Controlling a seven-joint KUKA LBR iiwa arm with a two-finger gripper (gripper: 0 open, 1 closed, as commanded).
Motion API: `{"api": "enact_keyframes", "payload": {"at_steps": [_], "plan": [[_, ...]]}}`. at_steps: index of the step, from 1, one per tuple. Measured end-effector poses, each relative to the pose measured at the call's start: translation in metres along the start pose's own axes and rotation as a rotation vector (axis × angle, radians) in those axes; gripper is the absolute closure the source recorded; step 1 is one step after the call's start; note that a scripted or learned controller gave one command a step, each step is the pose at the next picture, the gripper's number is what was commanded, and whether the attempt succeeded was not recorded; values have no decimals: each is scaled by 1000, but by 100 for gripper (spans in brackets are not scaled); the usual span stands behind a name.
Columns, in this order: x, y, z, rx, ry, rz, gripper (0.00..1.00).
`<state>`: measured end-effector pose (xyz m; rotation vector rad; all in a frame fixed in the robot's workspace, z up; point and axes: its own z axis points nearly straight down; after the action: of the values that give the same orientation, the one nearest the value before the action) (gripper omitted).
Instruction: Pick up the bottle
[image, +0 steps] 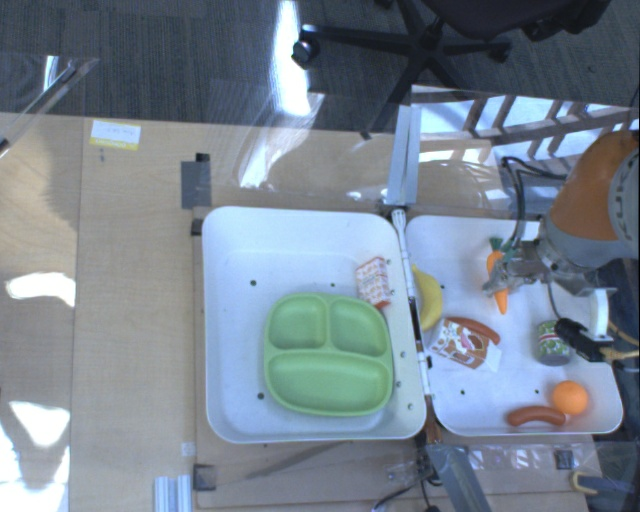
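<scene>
Standing upright near the right bin's (450, 420) right wall is the small green-labelled bottle (551, 341), just above a round orange fruit (570, 397). The gripper (520, 265) hangs over the orange carrot (497, 281); its opening I cannot tell. It should shift toward the bottle and descend straight, avoiding the fruit.

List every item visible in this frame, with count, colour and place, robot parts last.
left bin: 1, white, left of bench
right bin: 1, white, right of bench
divided plate: 1, green, left bin
small packet: 1, red-white, left bin, right side
banana: 1, yellow, right bin, left edge
printed packet: 1, red-white, right bin
carrot: 1, orange, right bin
bottle: 1, green-labelled, right bin
orange: 1, orange, right bin, front
sausage: 1, red-brown, right bin, front
arm: 1, grey and orange, over right bin
</scene>
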<state>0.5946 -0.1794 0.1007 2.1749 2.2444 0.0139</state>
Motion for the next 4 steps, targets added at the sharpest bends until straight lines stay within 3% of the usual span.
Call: {"api": "enact_keyframes", "payload": {"at_steps": [1, 2, 3, 4], "plan": [[88, 45, -103, 9, 2, 268, 100], [200, 20, -84, 16, 4, 285, 100], [261, 35, -110, 13, 4, 284, 100], [329, 12, 11, 5, 8, 308, 100]]}}
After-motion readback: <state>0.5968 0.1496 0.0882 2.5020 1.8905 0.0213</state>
